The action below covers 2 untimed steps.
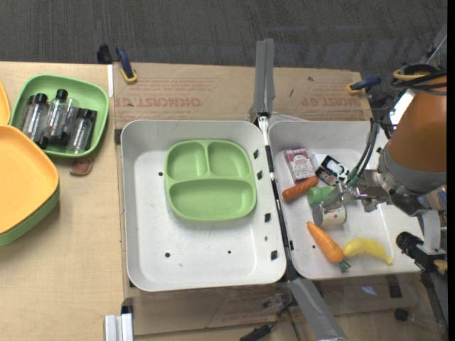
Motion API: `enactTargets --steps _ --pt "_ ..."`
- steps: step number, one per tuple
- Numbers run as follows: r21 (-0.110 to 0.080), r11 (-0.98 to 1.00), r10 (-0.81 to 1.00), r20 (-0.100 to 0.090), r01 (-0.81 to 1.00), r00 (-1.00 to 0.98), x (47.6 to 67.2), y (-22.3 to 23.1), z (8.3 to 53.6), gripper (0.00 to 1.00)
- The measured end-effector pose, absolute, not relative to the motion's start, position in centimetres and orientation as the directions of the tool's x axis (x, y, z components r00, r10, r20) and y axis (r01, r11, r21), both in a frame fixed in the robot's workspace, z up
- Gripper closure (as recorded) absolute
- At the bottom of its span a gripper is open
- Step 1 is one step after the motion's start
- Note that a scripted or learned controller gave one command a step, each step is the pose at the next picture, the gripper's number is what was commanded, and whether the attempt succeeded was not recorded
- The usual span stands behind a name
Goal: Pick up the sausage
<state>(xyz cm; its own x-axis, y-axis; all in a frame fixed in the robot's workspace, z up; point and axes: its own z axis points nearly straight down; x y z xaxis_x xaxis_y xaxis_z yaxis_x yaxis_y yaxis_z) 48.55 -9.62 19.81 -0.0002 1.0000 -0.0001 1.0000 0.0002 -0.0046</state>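
Step in hand: approach; the arm (pixel 419 141) is lowered over the right bin (pixel 377 258), and the sausage is not yet lifted.
Sausage: the reddish-orange sausage (pixel 300 189) lies flat on the floor of the right bin, near its left wall, tilted with its right end higher in the picture.
Claw: the claw (pixel 333 199) sits just right of the sausage's right end, above a green piece (pixel 320 195) and a pale cylinder (pixel 334 214); whether it is spread or pressed together cannot be told, and nothing can be seen pinched in it.
Neighbours: a pink packet (pixel 299 164) lies just above the sausage, a small black item (pixel 330 168) to its upper right; a carrot (pixel 327 244) and a banana (pixel 367 249) lie lower in the bin, apart from it.
Left bin: the left bin (pixel 142 247) carries a green divided plate (pixel 210 179).
Next move, as judged: the claw needs to shift left until it is centred on the sausage's middle, turn to close across its short width, and descend without catching the green piece or the packet.
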Motion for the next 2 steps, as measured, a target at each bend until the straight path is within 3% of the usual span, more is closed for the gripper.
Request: enactTargets --steps 1,2 --pt "-0.003 0.09 0.996 0.0 0.996 -0.09 53.6 -10.7 9.1 0.0" --pt "-0.003 0.213 0.977 0.002 0.977 -0.213 47.7 -10.5 9.1 0.0"
